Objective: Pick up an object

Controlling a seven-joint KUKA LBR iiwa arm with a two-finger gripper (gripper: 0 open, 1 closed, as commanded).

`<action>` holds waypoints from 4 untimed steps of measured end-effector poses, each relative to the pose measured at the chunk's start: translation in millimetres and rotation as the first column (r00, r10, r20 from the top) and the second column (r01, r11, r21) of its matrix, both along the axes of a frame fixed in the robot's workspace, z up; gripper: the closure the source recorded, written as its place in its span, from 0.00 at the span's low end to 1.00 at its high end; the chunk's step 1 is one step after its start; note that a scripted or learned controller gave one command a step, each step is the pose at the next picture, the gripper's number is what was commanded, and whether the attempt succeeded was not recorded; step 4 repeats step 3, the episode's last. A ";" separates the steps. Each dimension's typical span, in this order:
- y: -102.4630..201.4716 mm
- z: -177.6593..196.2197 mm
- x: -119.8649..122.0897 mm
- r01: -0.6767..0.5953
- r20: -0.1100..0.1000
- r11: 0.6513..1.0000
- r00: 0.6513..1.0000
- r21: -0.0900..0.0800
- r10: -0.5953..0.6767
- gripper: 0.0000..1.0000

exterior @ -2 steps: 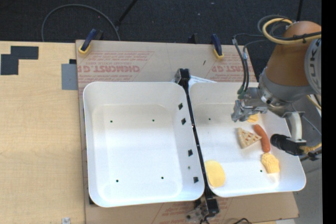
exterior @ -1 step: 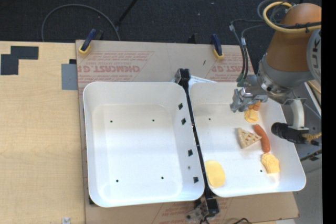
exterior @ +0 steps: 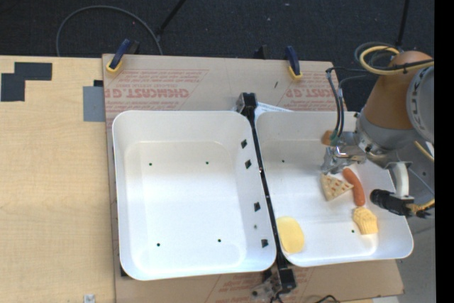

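Camera view: hand (exterior: 333, 161) above cheese wedge (exterior: 335, 186)

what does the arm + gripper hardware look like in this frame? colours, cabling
One arm at the right edge: grey rounded casing with a wide orange band above the wrist. A yellow cable loop sits on top of it, and a thin dark cable runs down toward the wrist. The gripper is small, silver metal, over the right bin. A black fitting with a white part sticks out lower down.

Bins (exterior: 135, 152) – smooth white plastic; bench (exterior: 42, 181) – matt wood.
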State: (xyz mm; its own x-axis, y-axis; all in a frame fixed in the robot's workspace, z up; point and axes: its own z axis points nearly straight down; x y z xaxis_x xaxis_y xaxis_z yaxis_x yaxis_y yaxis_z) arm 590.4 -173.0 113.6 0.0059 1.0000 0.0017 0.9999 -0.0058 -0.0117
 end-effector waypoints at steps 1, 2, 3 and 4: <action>2.4 6.4 3.8 -0.005 0.011 1.000 1.000 -0.002 0.005 0.00; -15.8 122.9 -38.6 -0.004 0.020 1.000 1.000 -0.005 0.004 0.00; -39.7 -25.3 -17.7 -0.005 -0.001 1.000 1.000 0.001 0.005 0.00; -39.7 -25.3 -17.7 -0.005 -0.001 1.000 1.000 0.001 0.005 0.00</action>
